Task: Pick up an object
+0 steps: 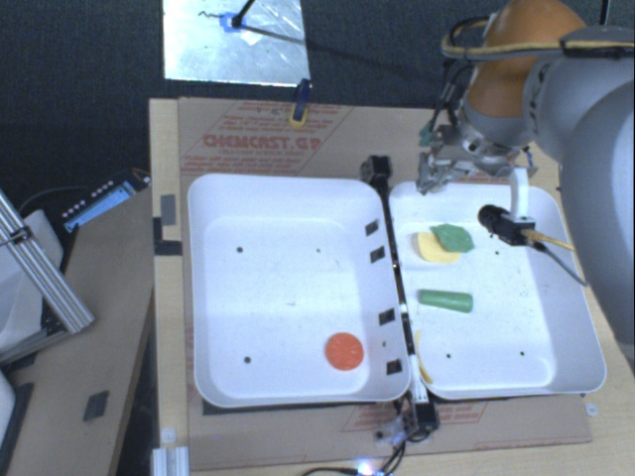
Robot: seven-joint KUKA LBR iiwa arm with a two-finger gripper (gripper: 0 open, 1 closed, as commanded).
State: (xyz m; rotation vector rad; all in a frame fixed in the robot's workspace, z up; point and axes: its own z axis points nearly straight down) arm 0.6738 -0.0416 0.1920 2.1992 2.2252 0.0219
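The 2 bins are white: the left bin (248, 216) holds an orange disc (344, 351), the right bin (556, 355) a green cylinder (444, 300), a yellow piece (435, 249) and a green piece (454, 236). The arm (585, 97) is grey with an orange band (516, 53). The worktop (263, 137) is tan with red lettering.

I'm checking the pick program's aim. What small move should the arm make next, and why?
Probably shift the tool toward the camera and lower it over the yellow piece and the green piece that overlaps it. The tool sits at the far edge of the right bin, apart from every object, with nothing visible between its tips. The green cylinder lies farther on.
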